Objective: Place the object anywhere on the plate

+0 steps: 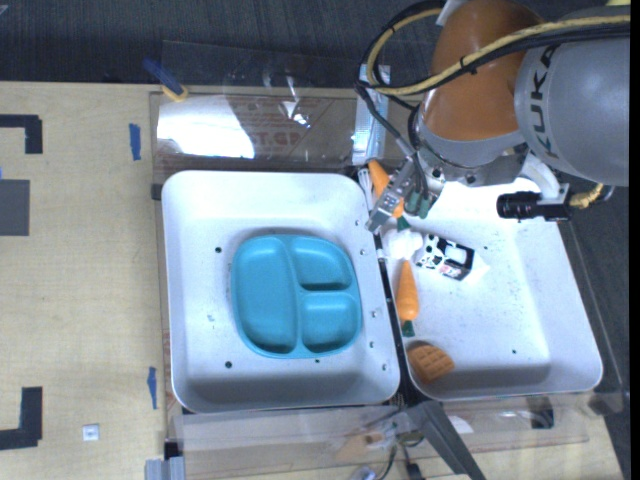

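Note:
A blue divided plate (295,293) lies in the middle of the left white bin (200,218). My gripper (402,204) hangs over the top-left corner of the right bin (530,318), close to the wall between the two bins. An orange carrot-like piece (377,177) shows right beside the gripper's left side, partly hidden by it. Another carrot (406,293) lies along the right bin's left wall, below the gripper. A small black-and-white object (445,257) rests on the bin floor just to the gripper's lower right.
An orange-brown round item (430,360) sits in the right bin's front-left corner. The arm's grey body and orange band (480,78) overhang the right bin's back. A clear panel (260,128) stands behind the left bin.

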You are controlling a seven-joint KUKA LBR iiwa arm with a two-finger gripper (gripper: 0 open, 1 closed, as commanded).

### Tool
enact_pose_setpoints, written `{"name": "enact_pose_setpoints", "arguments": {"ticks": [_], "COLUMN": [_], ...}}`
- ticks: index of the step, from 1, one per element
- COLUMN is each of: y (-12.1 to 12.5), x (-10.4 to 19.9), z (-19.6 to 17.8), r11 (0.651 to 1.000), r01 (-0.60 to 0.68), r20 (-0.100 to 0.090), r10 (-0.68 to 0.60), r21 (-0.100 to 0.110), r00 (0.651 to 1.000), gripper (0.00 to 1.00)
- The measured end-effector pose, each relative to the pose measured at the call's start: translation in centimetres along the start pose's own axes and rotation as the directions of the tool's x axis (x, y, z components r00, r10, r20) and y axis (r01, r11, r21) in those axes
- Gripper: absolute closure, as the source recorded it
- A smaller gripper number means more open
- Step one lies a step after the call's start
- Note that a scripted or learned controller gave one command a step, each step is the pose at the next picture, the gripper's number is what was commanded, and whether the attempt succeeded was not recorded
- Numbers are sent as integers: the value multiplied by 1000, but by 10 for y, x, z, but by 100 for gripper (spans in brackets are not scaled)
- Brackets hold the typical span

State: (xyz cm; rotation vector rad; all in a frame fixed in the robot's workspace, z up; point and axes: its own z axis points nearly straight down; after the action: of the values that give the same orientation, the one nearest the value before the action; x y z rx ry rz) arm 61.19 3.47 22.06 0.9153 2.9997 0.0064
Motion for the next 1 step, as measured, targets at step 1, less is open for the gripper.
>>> {"name": "enact_pose_setpoints", "arguments": {"ticks": [1], "y": [51], "x": [89], "z": [22], "r11": [1000], "r01": [27], "r20": [-6], "r10": [-27], "r21": [4], "r00": [1000], "gripper": [100]}}
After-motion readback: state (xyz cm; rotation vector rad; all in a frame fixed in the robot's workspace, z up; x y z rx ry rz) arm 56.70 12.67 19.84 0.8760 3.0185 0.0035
